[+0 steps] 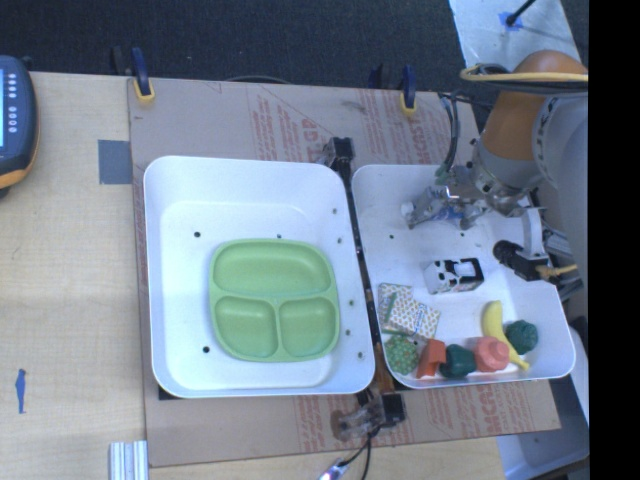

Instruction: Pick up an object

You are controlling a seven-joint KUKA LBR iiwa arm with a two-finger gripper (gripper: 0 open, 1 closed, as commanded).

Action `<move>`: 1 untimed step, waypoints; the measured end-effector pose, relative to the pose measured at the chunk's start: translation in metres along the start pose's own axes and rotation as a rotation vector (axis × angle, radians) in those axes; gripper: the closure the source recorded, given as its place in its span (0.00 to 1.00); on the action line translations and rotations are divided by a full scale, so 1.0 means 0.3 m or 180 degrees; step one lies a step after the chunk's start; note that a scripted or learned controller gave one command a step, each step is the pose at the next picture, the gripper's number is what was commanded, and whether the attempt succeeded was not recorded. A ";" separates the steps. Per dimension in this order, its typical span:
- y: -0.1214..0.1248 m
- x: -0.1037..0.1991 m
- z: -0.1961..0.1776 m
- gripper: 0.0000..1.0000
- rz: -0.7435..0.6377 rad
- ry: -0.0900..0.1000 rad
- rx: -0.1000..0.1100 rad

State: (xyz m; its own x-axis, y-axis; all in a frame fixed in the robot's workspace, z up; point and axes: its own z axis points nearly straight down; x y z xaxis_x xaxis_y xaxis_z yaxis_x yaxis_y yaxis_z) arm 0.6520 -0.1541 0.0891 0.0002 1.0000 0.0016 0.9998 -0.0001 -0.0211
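Note:
The right bin point(392, 200) holds a small white and black toy car point(454, 274) near its middle. Along its front edge lie patterned cloth pieces point(405, 311), a green knobbly ball point(402, 352), an orange block point(432, 356), a dark green piece point(459, 361), a pink piece point(491, 354), a yellow banana point(494, 321) and a green broccoli-like toy point(521, 336). My gripper point(443, 206) hangs over the back part of the right bin, above and behind the toy car. Nothing shows between its fingers.
The left bin point(170, 193) holds a light green divided plate point(273, 298). Clamps point(143, 81) pin the cardboard sheet at the back. A dark device point(14, 113) sits at the far left. The arm's body point(530, 118) fills the upper right.

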 end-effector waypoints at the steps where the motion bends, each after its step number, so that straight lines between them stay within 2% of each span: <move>1: -0.187 -0.053 -0.004 0.00 -0.0010 -0.0005 -0.0041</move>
State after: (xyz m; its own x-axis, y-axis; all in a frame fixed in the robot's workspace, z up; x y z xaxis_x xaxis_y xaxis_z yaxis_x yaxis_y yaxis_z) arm 0.5960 -0.1701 0.0916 -0.0031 1.0000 0.0000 1.0000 0.0031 -0.0083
